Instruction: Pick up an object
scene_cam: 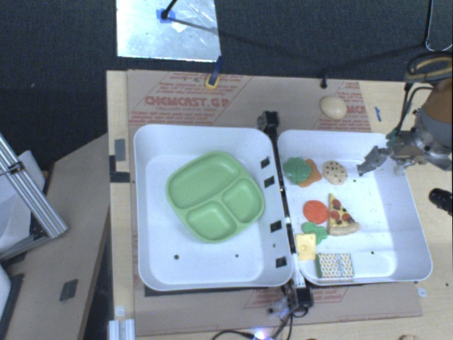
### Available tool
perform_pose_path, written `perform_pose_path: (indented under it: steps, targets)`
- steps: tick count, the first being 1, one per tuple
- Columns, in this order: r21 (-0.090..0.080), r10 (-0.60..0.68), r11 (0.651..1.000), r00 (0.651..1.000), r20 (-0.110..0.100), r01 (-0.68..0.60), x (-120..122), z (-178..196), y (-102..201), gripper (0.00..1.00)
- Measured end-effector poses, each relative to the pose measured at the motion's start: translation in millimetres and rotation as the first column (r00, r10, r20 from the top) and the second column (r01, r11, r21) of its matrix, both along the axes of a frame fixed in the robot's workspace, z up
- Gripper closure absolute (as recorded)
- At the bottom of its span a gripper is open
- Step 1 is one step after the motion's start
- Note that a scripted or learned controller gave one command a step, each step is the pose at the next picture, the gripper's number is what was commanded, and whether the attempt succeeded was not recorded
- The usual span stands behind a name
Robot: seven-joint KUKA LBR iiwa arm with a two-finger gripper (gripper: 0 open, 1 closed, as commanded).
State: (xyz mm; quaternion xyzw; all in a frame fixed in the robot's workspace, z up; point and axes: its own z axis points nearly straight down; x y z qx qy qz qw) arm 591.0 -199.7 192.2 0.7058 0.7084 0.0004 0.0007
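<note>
Toy food, a small scatter of it, lying along the left half of the right bin (414, 250), right of centre in the frame. Largest first: pizza slice (341, 217), flat and stiff-looking, probably light hard plastic; best pinched across its narrow tip or straight sides. Next, checkered block (334, 265) at the lower edge, boxy, with parallel sides that should suit a two-finger pinch. Green leafy piece (299, 169) with an orange bit tucked against it, upper left of the group; lumpy, likely to slip. Red disc (316, 211), low and round, touching a smaller green scrap below it; hard to get under. Cookie (334, 172), small, round, nearest the arm. Yellow cheese square (306, 246), thin, hugging the bin's left wall; awkward. Over in the left bin (152, 261), green divided plate (215, 195), bulky, not an easy pinch. Gripper (371, 163) at the upper right, hovering above the bin just right of the cookie, apparently nothing between the fingers; spread or closed, cannot tell.
</note>
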Motion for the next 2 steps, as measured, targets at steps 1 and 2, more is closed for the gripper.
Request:
perform_pose_path:
  steps: [1,2]
  targets:
    - [0.0,-0.001,1.0,1.0,0.0,0.001,7.9,-55.7,-4.8,0.0]
    - [0.0,-0.001,1.0,1.0,0.0,0.001,9.0,-105.5,-4.4,0.0]
